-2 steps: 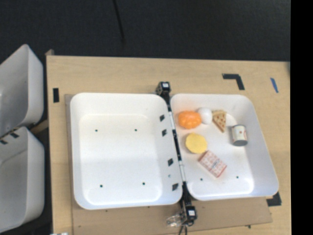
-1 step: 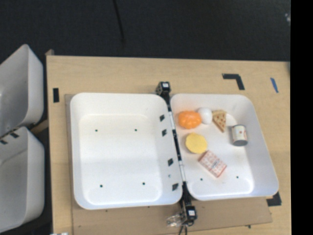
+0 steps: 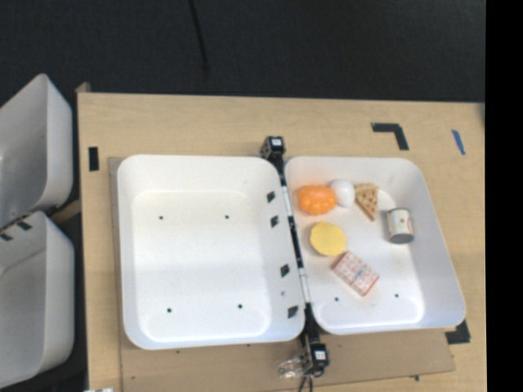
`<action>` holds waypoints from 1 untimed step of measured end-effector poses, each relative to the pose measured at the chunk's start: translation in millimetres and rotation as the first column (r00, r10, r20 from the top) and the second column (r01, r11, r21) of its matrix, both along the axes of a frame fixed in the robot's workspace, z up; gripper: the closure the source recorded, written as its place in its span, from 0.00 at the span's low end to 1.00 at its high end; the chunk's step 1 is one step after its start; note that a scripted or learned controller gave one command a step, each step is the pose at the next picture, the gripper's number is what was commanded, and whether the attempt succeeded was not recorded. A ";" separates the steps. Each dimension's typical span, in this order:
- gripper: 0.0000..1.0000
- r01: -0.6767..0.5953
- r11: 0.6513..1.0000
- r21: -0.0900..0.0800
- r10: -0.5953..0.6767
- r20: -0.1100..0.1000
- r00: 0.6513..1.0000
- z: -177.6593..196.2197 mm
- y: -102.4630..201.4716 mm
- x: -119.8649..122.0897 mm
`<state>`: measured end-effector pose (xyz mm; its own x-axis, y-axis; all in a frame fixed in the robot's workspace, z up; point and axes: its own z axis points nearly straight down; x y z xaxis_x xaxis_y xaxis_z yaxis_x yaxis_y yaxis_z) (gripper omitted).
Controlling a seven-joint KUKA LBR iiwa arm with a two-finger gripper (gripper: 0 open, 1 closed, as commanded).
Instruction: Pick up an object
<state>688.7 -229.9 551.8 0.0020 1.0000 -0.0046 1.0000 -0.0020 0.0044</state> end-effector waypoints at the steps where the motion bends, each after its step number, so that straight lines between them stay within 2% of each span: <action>1: 1.00 -0.009 1.000 0.001 0.009 -0.002 1.000 -0.3 1.8 0.4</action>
<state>689.1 -228.1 551.5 -0.0069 1.0000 -0.0032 1.0000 0.0069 0.0021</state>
